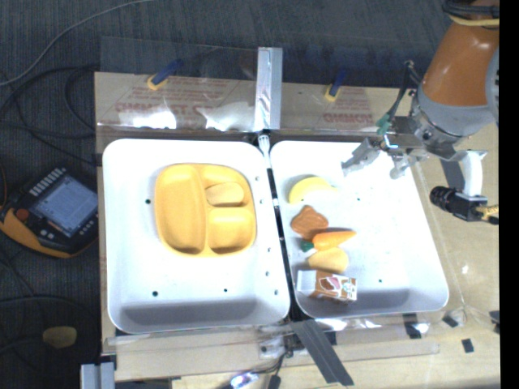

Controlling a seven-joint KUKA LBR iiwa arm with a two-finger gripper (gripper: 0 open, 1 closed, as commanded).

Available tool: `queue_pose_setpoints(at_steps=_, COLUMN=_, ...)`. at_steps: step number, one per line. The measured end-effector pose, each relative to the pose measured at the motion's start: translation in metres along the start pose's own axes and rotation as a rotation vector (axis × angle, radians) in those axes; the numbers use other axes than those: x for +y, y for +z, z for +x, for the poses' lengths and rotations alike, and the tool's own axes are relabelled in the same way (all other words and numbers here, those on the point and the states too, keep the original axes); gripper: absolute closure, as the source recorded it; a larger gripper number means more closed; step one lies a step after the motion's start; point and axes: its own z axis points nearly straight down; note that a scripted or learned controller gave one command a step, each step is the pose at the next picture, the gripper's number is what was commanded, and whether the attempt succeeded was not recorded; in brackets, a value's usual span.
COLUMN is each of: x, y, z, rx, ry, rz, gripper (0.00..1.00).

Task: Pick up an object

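Several small food items cluster at the right bin's (422, 241) left side. The yellow round piece (309, 188) looks light, smooth, slippery; grasp across its middle. Gripper (378, 159) hovers open, empty.

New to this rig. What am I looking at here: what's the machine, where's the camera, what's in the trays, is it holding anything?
One fixed camera looks down at a slant on a bench with two shallow white bins side by side. The grey and orange machine at the upper right is a robot arm; its end effector hangs with open fingers above the upper part of the right bin and holds nothing. Its job is to pick up an object.

The left bin holds a yellow divided tray with a tan bread-like piece in one compartment. The right bin holds toy foods clustered near its left wall: a yellow round piece, a brown piece, an orange piece, a pale yellow piece and a small printed packet.
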Motion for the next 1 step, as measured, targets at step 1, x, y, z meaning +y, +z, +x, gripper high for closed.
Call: queue_pose_setpoints(at_steps=1, x=-0.0477, y=0.1703, z=0.0098, rx=0.002, ry=-0.09, rz=0.001, gripper=0.0)
